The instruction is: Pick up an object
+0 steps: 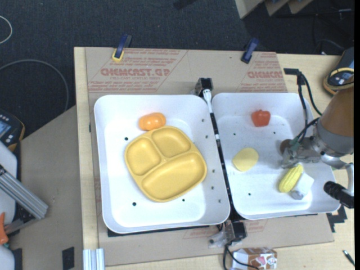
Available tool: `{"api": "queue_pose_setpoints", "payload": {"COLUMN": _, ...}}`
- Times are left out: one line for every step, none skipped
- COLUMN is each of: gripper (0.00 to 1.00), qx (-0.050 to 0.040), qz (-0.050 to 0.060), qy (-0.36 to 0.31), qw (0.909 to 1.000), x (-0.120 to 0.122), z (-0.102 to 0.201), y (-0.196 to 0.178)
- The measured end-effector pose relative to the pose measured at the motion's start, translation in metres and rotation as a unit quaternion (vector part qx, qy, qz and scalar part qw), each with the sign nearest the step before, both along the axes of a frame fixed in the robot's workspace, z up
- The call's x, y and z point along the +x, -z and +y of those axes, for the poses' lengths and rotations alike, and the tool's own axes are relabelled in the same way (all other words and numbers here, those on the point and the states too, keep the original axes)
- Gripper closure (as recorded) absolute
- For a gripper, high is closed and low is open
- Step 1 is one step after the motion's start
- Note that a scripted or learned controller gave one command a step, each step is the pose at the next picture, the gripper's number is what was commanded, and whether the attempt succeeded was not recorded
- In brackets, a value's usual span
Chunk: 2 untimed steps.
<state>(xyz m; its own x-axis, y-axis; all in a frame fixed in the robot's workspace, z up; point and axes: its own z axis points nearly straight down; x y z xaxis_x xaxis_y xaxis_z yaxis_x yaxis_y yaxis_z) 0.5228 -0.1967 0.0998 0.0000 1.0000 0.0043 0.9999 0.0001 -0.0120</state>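
Arm reaching into right bin, gripper (292, 155) sitting just above yellow plastic corn cob (290, 178).

Right white bin (270, 210) holding three: corn near-right, pale yellow round piece (245, 158), red pepper (260, 117) far. Left white bin (112, 207) holding two: yellow divided plastic tray (165, 163), orange fruit (152, 121) touching it. Claw blurred; state cannot be told.

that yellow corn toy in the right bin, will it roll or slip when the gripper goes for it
The corn looks long and rounded, so it would probably roll sideways if nudged across its length. Its surface looks like smooth moulded plastic, so it may slip between the fingers unless gripped across the narrow middle. It seems a small toy, likely light and stiff. The gripper is right beside its upper end.
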Motion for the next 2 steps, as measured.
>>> {"api": "queue_pose_setpoints", "payload": {"gripper": 1.00, "qx": -0.0038, "qz": -0.008, "qy": -0.001, "qw": 1.0000, "x": 0.046, "z": -0.028, "y": 0.016}}
{"api": "queue_pose_setpoints", "payload": {"gripper": 1.00, "qx": -0.0012, "qz": -0.004, "qy": 0.000, "qw": 1.0000, "x": 0.028, "z": -0.017, "y": 0.015}}
